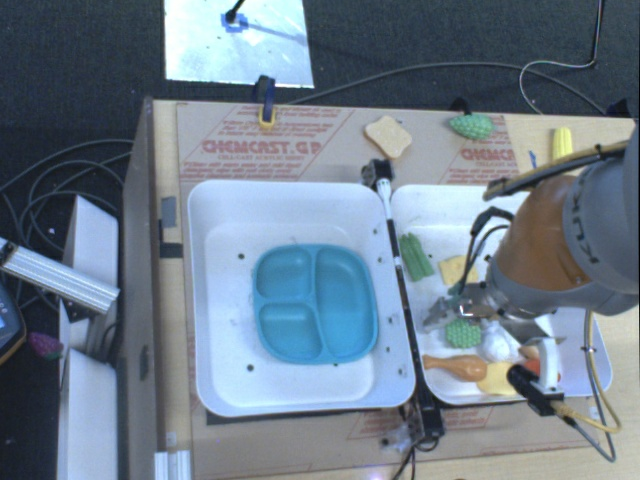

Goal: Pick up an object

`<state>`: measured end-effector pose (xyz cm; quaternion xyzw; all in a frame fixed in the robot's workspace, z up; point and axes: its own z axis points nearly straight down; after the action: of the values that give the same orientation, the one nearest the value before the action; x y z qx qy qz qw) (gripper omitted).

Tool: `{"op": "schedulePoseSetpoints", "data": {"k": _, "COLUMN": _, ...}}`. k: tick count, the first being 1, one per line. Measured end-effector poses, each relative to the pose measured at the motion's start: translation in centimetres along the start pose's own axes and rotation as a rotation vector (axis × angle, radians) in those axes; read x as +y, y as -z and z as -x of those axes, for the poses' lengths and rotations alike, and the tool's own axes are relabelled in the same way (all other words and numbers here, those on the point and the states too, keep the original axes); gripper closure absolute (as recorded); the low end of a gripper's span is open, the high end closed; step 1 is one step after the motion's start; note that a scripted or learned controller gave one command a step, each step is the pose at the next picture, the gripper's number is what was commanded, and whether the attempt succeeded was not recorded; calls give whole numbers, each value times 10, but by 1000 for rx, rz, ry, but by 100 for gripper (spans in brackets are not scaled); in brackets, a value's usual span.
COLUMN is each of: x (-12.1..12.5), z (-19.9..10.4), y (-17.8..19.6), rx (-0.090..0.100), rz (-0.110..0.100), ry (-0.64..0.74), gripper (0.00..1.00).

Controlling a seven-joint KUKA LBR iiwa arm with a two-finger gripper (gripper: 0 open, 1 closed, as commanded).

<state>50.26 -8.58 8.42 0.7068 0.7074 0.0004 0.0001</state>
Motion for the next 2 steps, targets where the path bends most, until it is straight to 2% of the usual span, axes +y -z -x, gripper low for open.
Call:
{"op": "schedulePoseSetpoints", "data": {"k": 1, "x": 103, "z": 0, "y": 49, "rx": -1, "rz": 4, "ry": 4, "gripper": 0}}
{"op": "schedulePoseSetpoints", "data": {"k": 2, "x": 108, "z": 37, "y": 97, "rx": -2, "rz": 3, "ry": 2, "gripper": 0}}
